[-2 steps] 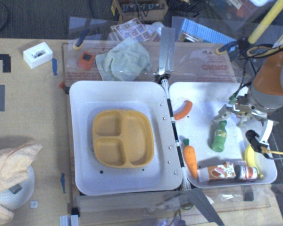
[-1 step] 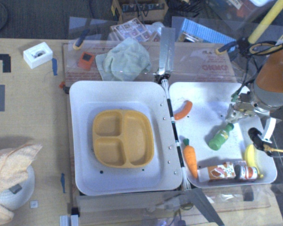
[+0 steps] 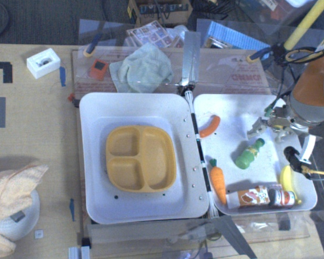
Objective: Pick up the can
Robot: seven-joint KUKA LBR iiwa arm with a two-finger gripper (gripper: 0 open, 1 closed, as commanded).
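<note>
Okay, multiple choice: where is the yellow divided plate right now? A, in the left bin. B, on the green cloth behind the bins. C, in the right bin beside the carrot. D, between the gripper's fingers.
A: the yellow divided plate lies flat in the middle of the left bin, while the carrot is in the right bin and the green cloth sits behind the bins.
</note>
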